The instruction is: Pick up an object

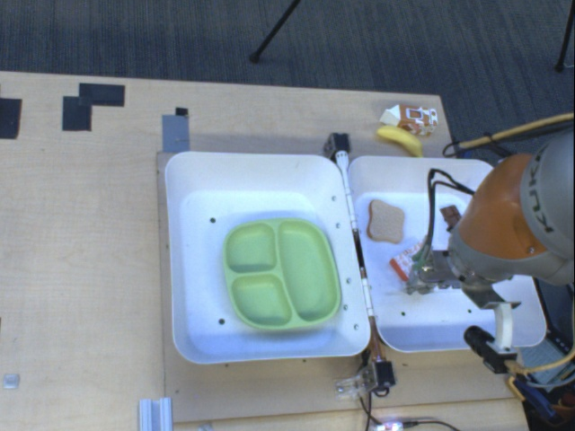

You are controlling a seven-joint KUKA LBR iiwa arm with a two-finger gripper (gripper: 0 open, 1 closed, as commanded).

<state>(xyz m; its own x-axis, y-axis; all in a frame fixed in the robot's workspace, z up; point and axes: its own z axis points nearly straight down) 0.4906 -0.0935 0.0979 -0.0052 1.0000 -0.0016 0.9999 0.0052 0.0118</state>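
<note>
i see the gripper low in the right bin, at a red-and-white packet; whether it's clamped i cannot tell. beyond lies a bread slice. left bin holds a green divided tray. banana on the bench.

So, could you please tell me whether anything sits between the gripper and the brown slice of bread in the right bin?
Nothing visible does. The gripper is down by a small red-and-white packet; the brown slice of bread lies apart, with bare bin floor between.
</note>
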